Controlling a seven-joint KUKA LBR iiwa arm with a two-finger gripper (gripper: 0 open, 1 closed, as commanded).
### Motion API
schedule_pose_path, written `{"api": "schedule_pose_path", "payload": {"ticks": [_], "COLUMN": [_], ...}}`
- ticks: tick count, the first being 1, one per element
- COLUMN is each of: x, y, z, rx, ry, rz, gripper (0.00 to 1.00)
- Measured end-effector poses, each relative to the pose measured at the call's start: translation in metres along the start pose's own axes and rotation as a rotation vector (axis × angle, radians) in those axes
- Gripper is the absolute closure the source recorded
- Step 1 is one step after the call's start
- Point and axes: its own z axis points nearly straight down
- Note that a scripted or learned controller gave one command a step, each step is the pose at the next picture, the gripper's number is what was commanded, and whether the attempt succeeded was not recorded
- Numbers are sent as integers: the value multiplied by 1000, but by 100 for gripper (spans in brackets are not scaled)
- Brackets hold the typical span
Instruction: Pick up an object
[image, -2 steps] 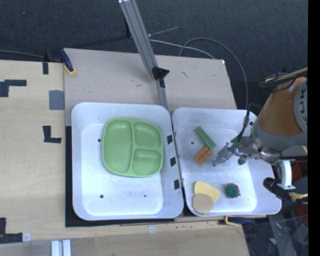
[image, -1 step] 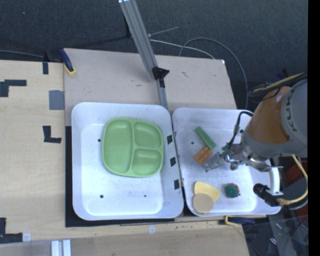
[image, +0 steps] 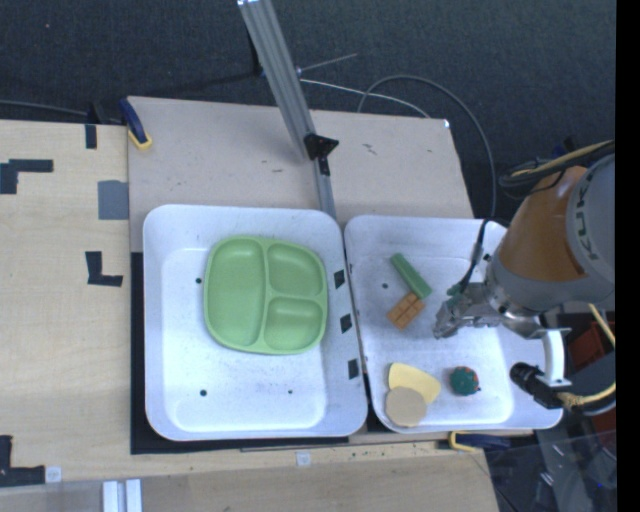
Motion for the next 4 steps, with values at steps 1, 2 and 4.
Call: {"api": "schedule_pose_path", "payload": {"ticks": [1, 2, 4], "x": [2, 2, 98], "y": [5, 6, 40], "z": [-43, -80, -81], "rx": [-6, -7, -4], "ry": [-2, -3, 0], "rz": [1, 1, -4], "gripper": [100, 100, 100]}}
